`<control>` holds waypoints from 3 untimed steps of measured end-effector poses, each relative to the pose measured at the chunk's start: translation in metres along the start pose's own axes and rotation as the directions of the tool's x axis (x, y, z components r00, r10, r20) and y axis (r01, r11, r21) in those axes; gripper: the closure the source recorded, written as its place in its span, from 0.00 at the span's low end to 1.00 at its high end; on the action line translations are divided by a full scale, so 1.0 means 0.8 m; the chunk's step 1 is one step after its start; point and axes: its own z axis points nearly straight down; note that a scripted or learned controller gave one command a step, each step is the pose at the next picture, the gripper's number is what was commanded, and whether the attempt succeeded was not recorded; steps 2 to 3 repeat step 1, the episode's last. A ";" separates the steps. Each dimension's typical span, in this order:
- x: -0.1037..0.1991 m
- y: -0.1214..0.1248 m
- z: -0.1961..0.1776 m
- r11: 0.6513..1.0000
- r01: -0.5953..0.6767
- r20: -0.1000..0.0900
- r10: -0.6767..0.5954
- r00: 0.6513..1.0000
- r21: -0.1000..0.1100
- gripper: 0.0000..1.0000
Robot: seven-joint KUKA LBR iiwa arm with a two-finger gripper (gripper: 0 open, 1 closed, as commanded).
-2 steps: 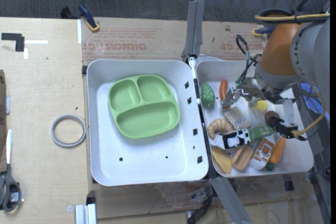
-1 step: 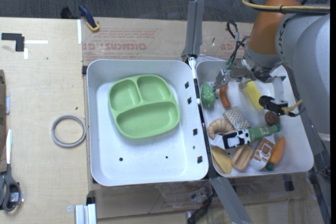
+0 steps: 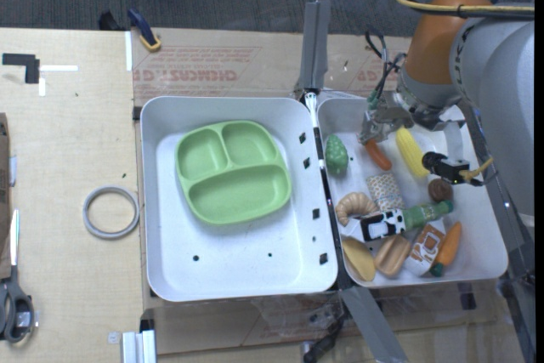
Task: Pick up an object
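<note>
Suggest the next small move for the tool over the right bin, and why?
Probably lower straight down. The tool hangs at the right bin's upper end, just above the small carrot, with the corn cob beside it, and nothing appears gripped yet.

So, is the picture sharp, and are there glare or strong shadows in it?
Camera view: even, soft light; the green plate and left bin are sharp, with faint shadows. The arm at the right looks large, pale and a little soft, being near the lens. The claw area is dark and hard to read.
</note>
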 end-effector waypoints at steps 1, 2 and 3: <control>0.067 0.006 -0.113 1.000 -0.027 -0.002 0.027 1.000 0.000 1.00; 0.067 0.006 -0.113 1.000 -0.027 -0.002 0.027 1.000 0.000 1.00; 0.067 0.006 -0.113 1.000 -0.027 -0.002 0.027 1.000 0.000 1.00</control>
